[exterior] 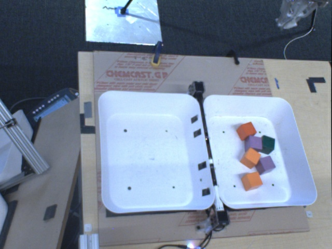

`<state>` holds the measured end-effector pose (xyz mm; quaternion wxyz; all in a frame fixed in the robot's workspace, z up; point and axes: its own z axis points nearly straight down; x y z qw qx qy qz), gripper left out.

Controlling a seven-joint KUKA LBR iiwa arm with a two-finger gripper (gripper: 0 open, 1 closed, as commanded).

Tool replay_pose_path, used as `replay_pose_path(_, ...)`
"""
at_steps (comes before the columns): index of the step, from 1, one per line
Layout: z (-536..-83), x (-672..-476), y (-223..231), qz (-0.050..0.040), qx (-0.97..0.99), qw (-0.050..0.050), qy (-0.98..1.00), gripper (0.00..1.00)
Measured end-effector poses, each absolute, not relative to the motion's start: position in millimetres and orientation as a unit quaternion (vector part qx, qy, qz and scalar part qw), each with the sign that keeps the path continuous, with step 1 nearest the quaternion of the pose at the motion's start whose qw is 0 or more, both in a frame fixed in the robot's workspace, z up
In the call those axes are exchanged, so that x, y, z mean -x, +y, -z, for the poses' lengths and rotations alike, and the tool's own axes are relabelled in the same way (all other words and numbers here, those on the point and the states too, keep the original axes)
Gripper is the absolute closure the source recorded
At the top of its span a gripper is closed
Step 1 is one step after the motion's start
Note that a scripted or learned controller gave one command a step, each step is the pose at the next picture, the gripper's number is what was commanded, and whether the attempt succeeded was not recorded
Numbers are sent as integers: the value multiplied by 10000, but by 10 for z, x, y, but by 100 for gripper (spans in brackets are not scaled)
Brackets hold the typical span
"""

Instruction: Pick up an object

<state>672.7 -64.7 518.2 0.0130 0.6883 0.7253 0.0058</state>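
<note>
We see two shallow white bins set side by side on the bench, the left bin (111, 108) and the right bin (290, 113), joined along a middle seam with small dark clips.

All the blocks lie in the right bin, gathered in its middle-right part. An orange cube (246, 130) sits highest in the view. Just below it lies a light purple cube (253, 142), and a dark green cube (268, 143) touches that one on its right. Below these, a second orange cube (250, 157) sits just beside a darker purple cube (265, 164). A third orange cube (251, 181) lies lowest, a little apart from the rest.

The gripper (291, 12) appears at the top right corner of the view, pale and blurred, above the dark floor and well apart from both bins. We cannot tell how its tool end stands, and we see nothing in it. A thin cable (300, 38) loops down beneath it.

The bins rest on a cardboard sheet (129, 72) with red printing. Beyond the bench a shiny metal plate (106, 17) lies on the floor.
</note>
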Motion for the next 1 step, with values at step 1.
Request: replay_pose_path(1,-5299,-6730,-642,-66,-6864,148,7271,100)
